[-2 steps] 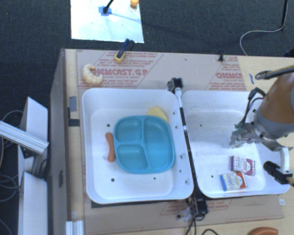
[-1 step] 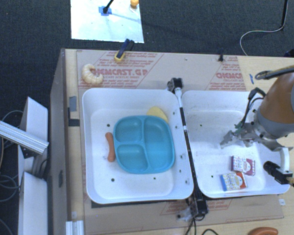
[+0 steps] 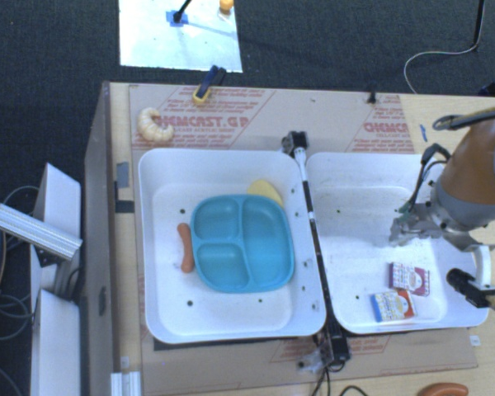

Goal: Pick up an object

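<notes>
Two white bins sit side by side on the surface. In the left bin [image 3: 161, 246] an orange sausage-shaped piece [image 3: 186, 247] lies just beside a blue divided plate [image 3: 242, 243], with something yellow [image 3: 266, 191] peeking from behind the plate's far edge. In the right bin [image 3: 355, 200] the gripper [image 3: 403, 231] hangs low near the middle; whether its jaws are released or clenched I cannot tell. Two small cartons lie nearer the front edge, a purple-and-white one [image 3: 409, 278] and a red-and-blue one [image 3: 393, 305], both apart from the gripper.

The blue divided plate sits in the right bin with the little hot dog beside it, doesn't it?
Not quite: the camera view shows the blue divided plate in the left bin, not the right. The hot dog does lie beside it, just off its left edge.
</notes>
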You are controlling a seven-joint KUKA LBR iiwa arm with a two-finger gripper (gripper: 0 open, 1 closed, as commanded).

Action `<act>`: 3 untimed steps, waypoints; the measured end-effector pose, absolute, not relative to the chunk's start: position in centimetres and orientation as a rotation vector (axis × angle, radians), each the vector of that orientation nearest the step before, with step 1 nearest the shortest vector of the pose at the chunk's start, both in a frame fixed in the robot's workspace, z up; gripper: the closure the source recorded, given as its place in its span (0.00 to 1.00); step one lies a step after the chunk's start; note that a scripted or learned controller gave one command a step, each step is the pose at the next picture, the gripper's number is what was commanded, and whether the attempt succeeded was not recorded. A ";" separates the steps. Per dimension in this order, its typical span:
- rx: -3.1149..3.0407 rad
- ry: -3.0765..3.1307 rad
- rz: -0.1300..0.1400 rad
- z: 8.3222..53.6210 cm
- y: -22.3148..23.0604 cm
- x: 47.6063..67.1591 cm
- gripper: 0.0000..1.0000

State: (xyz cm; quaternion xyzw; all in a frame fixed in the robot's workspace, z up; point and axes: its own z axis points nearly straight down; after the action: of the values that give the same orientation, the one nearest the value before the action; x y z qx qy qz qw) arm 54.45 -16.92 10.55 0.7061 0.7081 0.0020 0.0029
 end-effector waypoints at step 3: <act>2.217 2.221 0.001 13.0 -20.7 57.8 1.00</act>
State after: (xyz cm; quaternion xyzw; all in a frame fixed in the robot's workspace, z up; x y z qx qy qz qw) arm 57.80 -20.70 13.00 0.7064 0.7078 0.0004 0.0019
